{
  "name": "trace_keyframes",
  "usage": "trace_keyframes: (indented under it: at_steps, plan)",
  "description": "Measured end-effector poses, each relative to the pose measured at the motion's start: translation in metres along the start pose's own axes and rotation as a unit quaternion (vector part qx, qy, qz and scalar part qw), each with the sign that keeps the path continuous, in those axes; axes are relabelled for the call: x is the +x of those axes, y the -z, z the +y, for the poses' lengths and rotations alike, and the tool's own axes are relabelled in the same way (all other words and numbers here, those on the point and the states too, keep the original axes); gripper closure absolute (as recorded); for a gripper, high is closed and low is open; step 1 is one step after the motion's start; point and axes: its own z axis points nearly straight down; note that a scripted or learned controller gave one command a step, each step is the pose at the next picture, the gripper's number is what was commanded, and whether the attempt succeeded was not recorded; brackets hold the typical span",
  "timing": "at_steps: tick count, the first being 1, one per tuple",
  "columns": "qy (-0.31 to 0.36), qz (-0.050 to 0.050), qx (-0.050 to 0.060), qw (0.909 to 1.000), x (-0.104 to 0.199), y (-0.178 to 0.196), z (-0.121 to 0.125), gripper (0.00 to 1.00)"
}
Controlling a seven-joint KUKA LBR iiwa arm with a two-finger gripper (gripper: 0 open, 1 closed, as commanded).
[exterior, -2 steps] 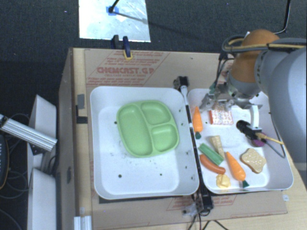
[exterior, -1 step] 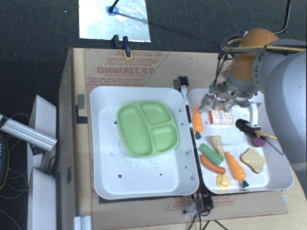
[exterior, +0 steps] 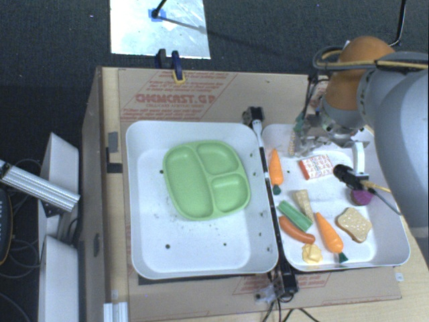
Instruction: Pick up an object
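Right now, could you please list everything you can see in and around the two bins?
left bin: one, white, left half of the bench
divided plate: one, light green, in the left bin
right bin: one, white, beside the left bin
carrots: two, orange, one at the right bin's left edge, one near its front
sausage: one, red-orange, right bin front
green stick: one, above the sausage
bread slice: one, tan, right side
red-white box: one, upper right bin
hand: one, grey, above the right bin's back
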Motion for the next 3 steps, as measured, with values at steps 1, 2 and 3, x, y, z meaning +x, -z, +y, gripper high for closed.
trace_keyframes:
  at_steps: [1, 2, 3]
  plan:
    - [0.000, 0.000, -0.001, 1.0000, 0.000, 0.000, 0.000, 0.00]
    - [-0.002, 0.003, -0.001, 1.0000, -0.006, -0.011, 0.001, 0.00]
    - [-0.002, 0.000, -0.001, 1.0000, 0.015, -0.012, -0.001, 0.00]
